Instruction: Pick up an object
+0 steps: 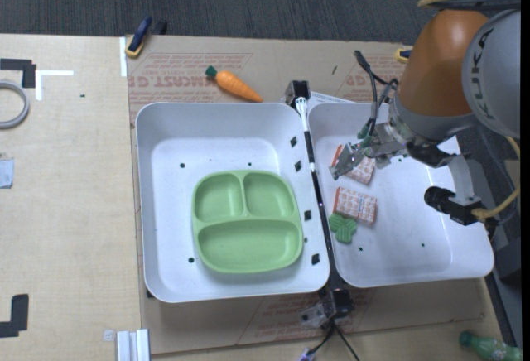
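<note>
Because the pickable things all lie in the right bin (464,264), close to the divider between the two bins, the arm (464,61) has to stretch across from the right to reach them. Nearest the gripper (352,159) is a small red-and-white patterned packet (361,173), flat on the bin floor and partly under the fingertips; a second packet like it (355,205) lies just beside it toward the front, and a small green toy piece (342,228) sits touching that packet's lower corner. I take the upper packet to be the target. The gripper hangs right over it, tilted toward the divider, but whether its jaws are spread or closed I cannot tell, and nothing looks lifted. The left bin (157,210) holds a green divided plate (247,221) in its middle, well apart from the gripper. A toy carrot (234,84) lies on the cardboard behind the bins. The wrist bends steeply down, orange band uppermost, cables trailing off it.
</note>
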Controlling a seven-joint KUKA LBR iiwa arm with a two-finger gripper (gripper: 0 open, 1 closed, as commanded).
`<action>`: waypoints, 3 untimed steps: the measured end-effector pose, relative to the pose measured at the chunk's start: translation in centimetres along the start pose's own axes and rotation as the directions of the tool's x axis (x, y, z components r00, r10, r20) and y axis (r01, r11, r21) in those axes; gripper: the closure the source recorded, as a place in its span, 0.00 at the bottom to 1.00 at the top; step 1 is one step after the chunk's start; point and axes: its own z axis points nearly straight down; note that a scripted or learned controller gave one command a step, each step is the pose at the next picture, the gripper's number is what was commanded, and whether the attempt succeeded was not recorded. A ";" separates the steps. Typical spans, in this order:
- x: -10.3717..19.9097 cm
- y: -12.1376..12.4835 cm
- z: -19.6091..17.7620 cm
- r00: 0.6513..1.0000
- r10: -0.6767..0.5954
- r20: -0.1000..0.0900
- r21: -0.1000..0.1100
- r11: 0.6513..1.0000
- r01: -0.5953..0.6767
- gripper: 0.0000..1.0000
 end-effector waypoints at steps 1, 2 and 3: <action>-6.1 0.4 9.4 0.999 -0.038 0.003 -0.005 0.999 0.038 0.00; -0.6 4.1 0.0 1.000 0.012 0.001 -0.001 1.000 -0.012 0.00; 1.0 0.9 0.0 0.972 -0.234 0.000 -0.001 0.972 0.234 0.00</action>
